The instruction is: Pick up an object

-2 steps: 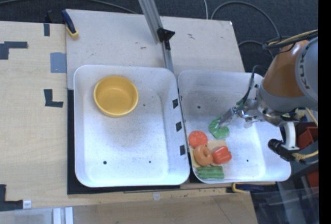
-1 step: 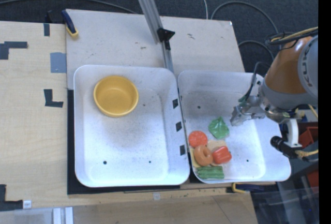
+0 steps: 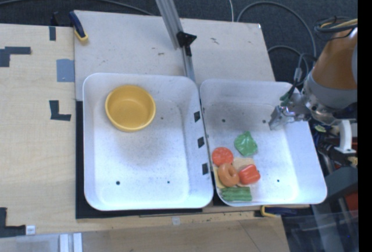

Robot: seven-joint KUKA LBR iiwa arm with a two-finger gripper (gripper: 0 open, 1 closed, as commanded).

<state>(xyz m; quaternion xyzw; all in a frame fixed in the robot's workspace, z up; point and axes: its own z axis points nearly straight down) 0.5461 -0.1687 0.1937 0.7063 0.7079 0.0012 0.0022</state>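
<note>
Green ridged piece [image 3: 236, 193] at right bin's [image 3: 302, 175] near-left corner, orange ring [image 3: 227, 174], red pepper [image 3: 249, 174], tomato [image 3: 222, 155] and green leafy toy [image 3: 246, 144] just beyond, gripper [image 3: 275, 121] above bin's far side, holding nothing, yellow bowl [image 3: 130, 107] in neighbouring left bin [image 3: 99, 187].

The arm [image 3: 334, 70] is cut off at the right edge; the hand's [image 3: 278, 119] fingers are too small to tell.
</note>
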